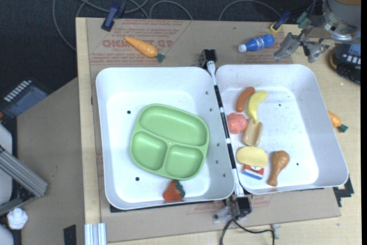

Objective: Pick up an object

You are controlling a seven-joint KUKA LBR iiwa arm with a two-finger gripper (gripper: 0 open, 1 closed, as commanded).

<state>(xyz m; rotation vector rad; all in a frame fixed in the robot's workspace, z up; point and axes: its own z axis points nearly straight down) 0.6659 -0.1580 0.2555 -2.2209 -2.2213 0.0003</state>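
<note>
The claw [303, 43] is hanging spread and holding nothing above the far edge of the right white bin [321, 89]; the curved yellow plastic banana [257, 105] is lying inside this bin, apparently waiting for a descent.

Right bin [321, 94] right half open, toy food [252, 135] crowding its left side

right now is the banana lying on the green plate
No, the banana lies in the right bin, while the green plate sits in the left bin.
</note>
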